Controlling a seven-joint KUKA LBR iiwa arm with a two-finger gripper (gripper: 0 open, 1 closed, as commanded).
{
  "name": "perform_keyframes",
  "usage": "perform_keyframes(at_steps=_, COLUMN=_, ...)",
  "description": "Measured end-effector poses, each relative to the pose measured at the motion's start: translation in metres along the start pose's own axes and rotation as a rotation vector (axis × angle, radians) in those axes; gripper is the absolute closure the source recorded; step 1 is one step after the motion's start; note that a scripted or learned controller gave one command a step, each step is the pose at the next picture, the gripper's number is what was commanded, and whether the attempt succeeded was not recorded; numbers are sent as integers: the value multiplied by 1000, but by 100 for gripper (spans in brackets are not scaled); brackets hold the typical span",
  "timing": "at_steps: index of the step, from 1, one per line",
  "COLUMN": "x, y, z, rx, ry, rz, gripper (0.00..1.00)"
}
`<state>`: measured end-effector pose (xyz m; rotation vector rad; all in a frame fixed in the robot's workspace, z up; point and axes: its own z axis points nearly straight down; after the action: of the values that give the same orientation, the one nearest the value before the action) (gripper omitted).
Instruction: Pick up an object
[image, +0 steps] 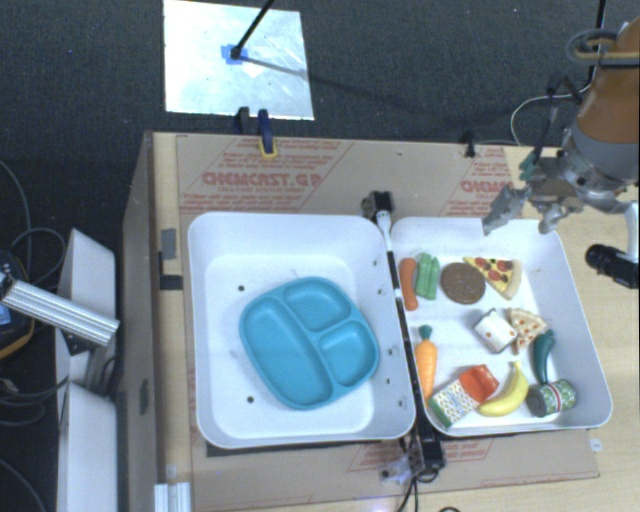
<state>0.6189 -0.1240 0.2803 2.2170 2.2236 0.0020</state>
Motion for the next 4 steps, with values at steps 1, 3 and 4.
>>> perform_keyframes(at_steps=1, x=17, y=-30, z=117, rx=4, ry=1, rz=2, gripper=0)
perform_keyframes(at_steps=3, x=-17, y=-59, z=196, rx=1, ry=0, rz=2, gripper=0)
perform_keyframes(at_steps=4, x=-22, y=8, z=131, rx=-4, ry=-1, rz=-1, gripper=0)
